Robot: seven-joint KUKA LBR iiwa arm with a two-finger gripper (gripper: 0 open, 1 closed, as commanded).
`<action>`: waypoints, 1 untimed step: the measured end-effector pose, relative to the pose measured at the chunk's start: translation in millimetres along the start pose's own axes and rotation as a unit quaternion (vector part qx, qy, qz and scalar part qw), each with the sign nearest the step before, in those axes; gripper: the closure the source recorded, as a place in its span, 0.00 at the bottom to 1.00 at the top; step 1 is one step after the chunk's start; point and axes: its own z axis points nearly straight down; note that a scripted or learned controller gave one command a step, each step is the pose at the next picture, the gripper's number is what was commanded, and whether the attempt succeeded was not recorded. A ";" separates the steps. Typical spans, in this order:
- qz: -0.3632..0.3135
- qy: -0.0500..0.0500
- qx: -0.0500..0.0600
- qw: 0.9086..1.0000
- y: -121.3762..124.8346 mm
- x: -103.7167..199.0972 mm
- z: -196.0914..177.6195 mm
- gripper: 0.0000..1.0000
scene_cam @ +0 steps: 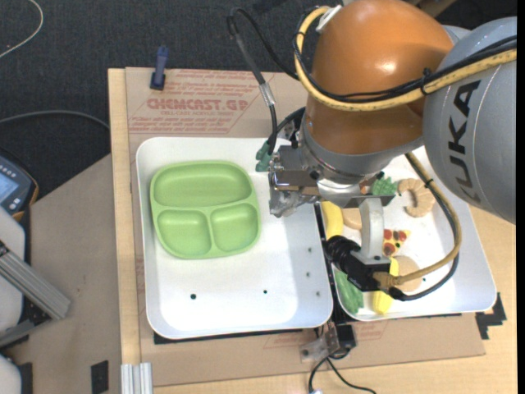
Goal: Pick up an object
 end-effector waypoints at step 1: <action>0.000 0.001 -0.003 1.000 3.2 -31.8 27.3 1.00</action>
